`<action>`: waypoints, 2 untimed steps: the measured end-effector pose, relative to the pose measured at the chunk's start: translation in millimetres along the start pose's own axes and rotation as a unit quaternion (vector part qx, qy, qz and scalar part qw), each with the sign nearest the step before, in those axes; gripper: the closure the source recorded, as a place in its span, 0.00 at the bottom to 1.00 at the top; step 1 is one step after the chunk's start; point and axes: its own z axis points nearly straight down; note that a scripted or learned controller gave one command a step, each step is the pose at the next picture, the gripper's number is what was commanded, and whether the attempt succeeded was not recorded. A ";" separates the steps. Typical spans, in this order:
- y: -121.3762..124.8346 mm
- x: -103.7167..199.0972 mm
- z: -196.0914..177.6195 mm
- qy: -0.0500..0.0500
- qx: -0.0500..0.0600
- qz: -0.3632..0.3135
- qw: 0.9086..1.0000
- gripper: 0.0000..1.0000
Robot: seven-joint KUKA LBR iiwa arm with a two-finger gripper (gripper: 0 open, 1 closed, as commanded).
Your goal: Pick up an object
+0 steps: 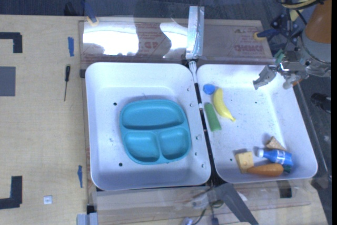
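Gripper (275,78) over right bin's (303,129) far edge

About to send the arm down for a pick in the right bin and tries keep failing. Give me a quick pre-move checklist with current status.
1. Gripper carrying nothing: ok, nothing shows between its fingers.
2. Fingers spread for a grasp: ok, they look apart.
3. Gripper over a target: not ok, it hangs by the right bin's far right corner, away from the items.
4. Isolated target available: ok, the yellow banana lies mostly apart, near the green piece.
5. Near-corner cluster separable: not ok, blue bottle, orange carrot and tan block crowd together.
6. Left bin untouched: ok, the blue divided tray sits flat.
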 end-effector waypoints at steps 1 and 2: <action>31.3 57.5 51.5 0.001 0.002 -0.076 0.997 0.00; 44.6 65.6 132.9 -0.001 -0.003 -0.134 0.991 0.00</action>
